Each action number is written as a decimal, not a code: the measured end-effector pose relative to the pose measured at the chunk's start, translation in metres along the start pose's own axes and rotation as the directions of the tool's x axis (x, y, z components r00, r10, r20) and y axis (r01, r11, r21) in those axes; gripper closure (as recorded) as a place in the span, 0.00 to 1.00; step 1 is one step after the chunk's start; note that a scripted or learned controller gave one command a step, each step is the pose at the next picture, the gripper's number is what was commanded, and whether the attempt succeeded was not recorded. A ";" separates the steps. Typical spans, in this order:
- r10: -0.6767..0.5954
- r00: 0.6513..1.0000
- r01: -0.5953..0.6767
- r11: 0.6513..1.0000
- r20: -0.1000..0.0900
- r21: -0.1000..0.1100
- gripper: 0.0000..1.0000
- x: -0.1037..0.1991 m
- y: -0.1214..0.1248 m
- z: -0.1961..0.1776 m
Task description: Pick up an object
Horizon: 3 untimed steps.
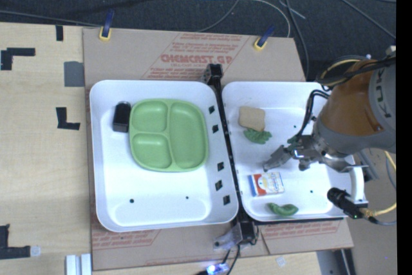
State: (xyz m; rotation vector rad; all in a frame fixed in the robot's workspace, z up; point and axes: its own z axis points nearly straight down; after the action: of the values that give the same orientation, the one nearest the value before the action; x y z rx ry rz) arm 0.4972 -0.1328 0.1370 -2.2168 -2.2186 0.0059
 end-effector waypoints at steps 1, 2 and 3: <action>0.003 1.000 -0.003 1.000 0.000 -0.008 0.00 0.000 0.002 0.050; -0.001 1.000 0.001 1.000 -0.002 -0.015 1.00 0.002 0.004 0.036; -0.001 1.000 0.001 1.000 0.001 -0.009 1.00 0.012 0.001 -0.021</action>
State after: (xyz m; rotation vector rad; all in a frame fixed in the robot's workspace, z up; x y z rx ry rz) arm 0.4979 -0.1213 0.1576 -2.2204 -2.2250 -0.0021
